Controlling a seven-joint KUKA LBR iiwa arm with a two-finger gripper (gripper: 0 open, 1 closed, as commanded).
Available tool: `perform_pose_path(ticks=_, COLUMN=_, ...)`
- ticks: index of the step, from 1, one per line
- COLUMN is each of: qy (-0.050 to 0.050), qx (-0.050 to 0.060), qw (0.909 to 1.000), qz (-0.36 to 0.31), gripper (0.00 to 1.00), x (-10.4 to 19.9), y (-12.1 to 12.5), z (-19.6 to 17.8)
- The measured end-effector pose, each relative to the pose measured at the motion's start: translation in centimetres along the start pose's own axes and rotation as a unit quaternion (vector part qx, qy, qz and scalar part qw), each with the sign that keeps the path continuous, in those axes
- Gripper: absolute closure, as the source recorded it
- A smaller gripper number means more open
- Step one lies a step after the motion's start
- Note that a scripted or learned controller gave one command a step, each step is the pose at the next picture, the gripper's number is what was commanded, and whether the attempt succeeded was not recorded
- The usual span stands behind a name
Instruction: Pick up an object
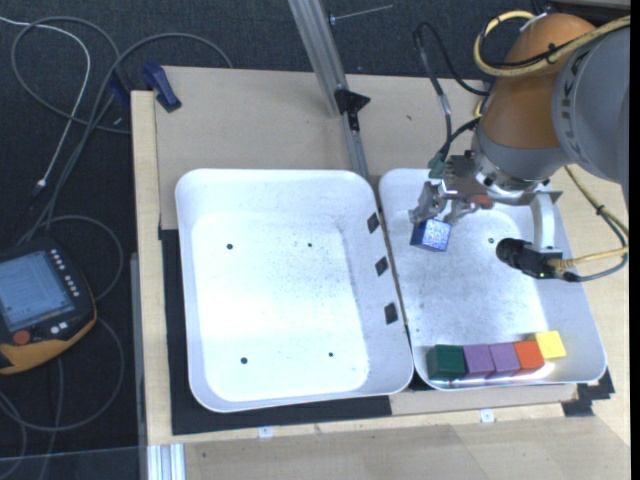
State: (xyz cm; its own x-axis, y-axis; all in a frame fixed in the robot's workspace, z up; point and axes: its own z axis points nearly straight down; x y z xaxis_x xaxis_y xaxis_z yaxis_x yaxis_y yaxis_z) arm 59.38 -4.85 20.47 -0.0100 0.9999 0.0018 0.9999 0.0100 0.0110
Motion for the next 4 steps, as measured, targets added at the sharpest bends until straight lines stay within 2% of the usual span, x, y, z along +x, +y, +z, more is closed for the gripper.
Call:
perform_pose_path(ticks=1, qy=0.001, qx=0.005, qw=1.0000, qz=0.000, gripper=1.00, x=7.9, y=-1.0, z=-0.8)
perform_pose_path(ticks=2, qy=-0.002, qx=0.001, qw=1.0000, qz=0.007, gripper=1.00, x=2.5, y=0.1, z=-6.9)
perform_pose_path(ticks=3, qy=0.000, qx=0.011, qw=0.9999, qz=0.005, gripper=1.00, x=4.1, y=-1.2, z=0.9)
perform_pose_path(ticks=4, qy=0.000, qx=0.006, qw=1.0000, qz=0.005, gripper=0.00, x=4.0, y=-1.0, z=0.5)
